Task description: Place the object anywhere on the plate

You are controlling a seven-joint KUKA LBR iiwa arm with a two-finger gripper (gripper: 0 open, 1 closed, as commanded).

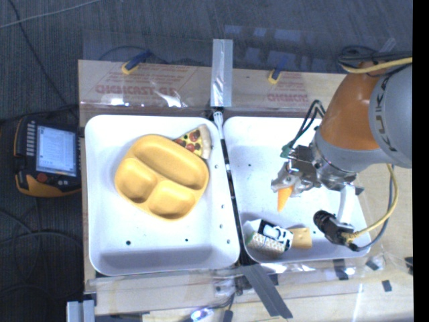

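Observation:
A yellow plate (163,175) with three compartments lies in the left bin (107,247). A toy pizza slice (194,139) rests against the plate's far right rim. Over the middle of the right bin (255,146), my gripper (289,182) points down and left. A small orange cone-shaped object (284,196) sticks out between its fingers, tip down, held above the bin floor. The gripper is well to the right of the plate, across the divider between the bins.
At the right bin's front edge lie a black-and-white item (274,233), a pale studded block (265,245) and a tan block (301,238). A black cable loop (330,225) hangs from the arm nearby. A handheld pendant (47,154) sits left of the bench.

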